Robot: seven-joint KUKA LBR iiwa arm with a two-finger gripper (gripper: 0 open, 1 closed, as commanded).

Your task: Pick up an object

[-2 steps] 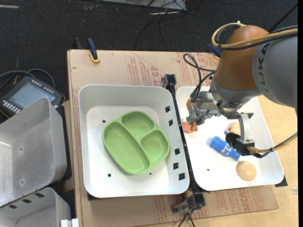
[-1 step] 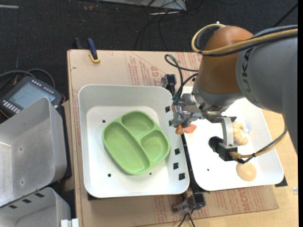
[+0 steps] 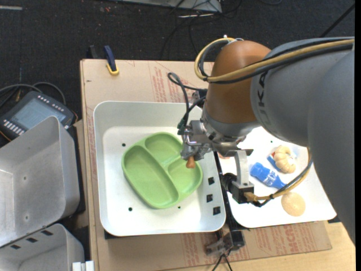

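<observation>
Over the left bin, camera view: gripper low above the right rim of the green divided plate, wrist and orange band directly overhead, covering most of the tool.

Pincer state: cannot tell whether apart or together; hidden under the wrist body, so no claim of a hold.

Small orange-brown tip: seen just under the tool at the plate's right edge (a fingertip pad or a small item, too small to say which).

Task's thing, likely: the green divided plate, lying flat in the left bin, tilted diagonally, three compartments facing up, right rim beneath the tool.

Other candidates, right bin: blue bottle, pale knobbly toy just beside it, tan rounded object nearer the front edge; all well apart from the tool.

Step in hand, as judged: closing in on the plate's rim for a pinch.

Doing it well: straddle the raised rim or a divider wall, one finger inside, one outside; avoid pressing on the flat floor of a compartment, where nothing offers purchase.

Depth: descend only until the fingers bracket the rim; further risks jamming against the bin floor.

Lift: straight up and slow, since an edge-held plate will want to swing and slip.

Risk: thin, smooth plastic, off-centre grasp, cable loop hanging near the divider between the bins.
</observation>
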